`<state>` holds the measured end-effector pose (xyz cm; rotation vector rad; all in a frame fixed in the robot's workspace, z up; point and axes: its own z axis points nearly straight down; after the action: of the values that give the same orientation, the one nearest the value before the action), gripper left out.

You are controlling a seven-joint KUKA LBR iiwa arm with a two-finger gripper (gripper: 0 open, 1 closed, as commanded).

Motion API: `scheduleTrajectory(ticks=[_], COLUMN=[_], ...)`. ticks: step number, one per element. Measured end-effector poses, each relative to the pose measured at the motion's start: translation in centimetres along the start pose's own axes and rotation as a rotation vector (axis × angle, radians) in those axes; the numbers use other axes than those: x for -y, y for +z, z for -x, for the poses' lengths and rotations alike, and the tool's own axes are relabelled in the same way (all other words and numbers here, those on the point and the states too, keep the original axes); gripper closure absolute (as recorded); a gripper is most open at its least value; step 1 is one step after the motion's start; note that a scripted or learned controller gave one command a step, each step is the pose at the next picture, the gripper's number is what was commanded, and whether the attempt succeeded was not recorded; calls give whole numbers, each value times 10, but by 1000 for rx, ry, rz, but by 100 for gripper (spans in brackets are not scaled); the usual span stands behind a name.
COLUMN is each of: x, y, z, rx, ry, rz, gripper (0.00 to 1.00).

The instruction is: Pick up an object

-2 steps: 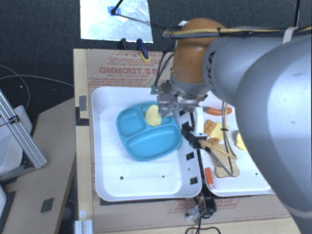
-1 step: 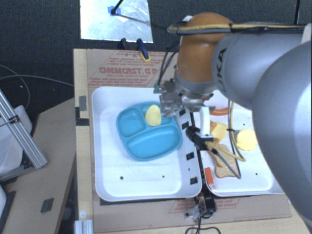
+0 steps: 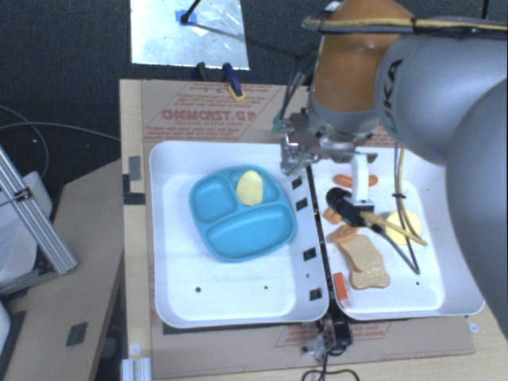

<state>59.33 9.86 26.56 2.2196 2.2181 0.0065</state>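
Your pincer hangs just above the centre of the frame, over the top end of the wall where the two bins meet. You cannot tell how wide it stands, and nothing shows in its grip. In the left bin a blue divided plate carries a yellow lump in its upper right compartment. The right bin holds a toast slice, yellow strips and small orange pieces.

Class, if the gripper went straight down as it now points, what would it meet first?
The gripper would likely meet the right wall of the left bin, beside the blue plate; depth is unclear from this slant.
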Motion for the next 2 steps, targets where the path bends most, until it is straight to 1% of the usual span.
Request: scheduleTrajectory(ticks=[1, 2], x=[21, 46], y=[-176, -57], z=[4, -55], rx=[-4, 0], ry=[-5, -10], rz=[15, -16], gripper=[100, 100])
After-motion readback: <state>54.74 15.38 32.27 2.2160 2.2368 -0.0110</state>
